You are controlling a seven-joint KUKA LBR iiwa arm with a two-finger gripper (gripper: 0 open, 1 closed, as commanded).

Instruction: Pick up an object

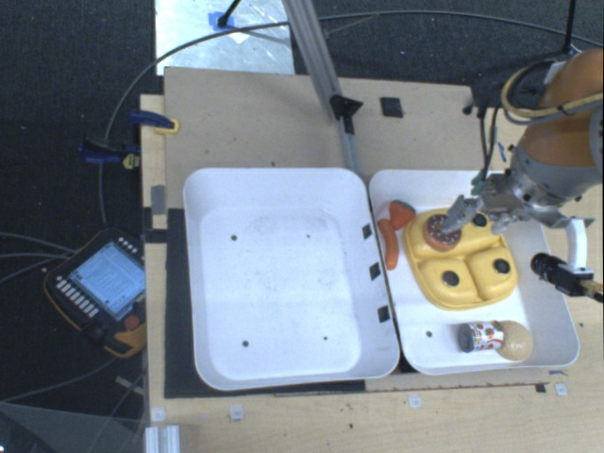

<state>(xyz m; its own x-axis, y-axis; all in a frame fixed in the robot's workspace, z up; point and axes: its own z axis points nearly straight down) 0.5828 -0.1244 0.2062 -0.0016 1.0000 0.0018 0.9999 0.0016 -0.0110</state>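
Hovering tool sits just beside the brown disc on yellow tray.

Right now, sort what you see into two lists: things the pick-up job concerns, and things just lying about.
Job things:
- pincer, over the yellow tray
- yellow tray, right bin
- brown round piece, in the tray's top socket
- orange carrot-like toy, left of the tray
- small bottle, lying near the front
- right bin

Lying about:
- left bin
- handheld pendant
- blue clamps
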